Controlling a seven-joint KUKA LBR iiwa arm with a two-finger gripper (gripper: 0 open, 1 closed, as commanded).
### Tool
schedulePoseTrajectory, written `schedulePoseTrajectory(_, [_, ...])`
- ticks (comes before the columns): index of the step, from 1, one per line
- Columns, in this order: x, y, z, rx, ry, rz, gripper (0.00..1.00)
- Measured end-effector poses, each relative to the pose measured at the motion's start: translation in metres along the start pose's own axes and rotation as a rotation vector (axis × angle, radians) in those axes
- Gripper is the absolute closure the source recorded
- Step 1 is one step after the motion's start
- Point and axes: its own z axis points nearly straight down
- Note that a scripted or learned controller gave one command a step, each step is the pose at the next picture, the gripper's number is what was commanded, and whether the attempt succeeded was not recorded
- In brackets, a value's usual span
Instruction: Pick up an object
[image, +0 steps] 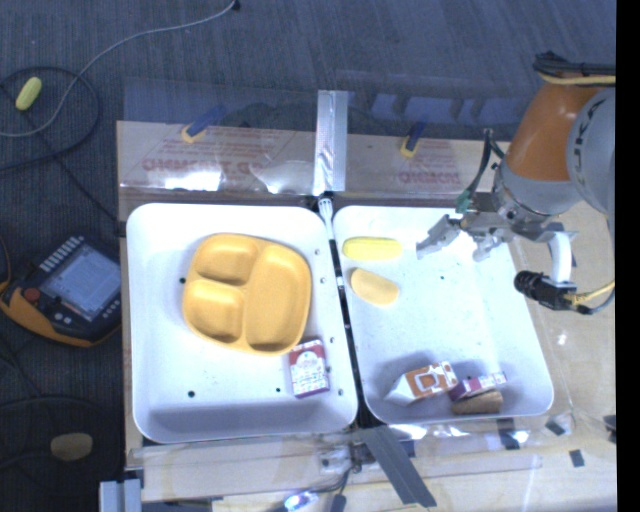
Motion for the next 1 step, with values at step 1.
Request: schedulePoseTrajectory(1, [0.0402, -0.0037, 0.0695, 0.001, -0.002, 0.045, 0.0])
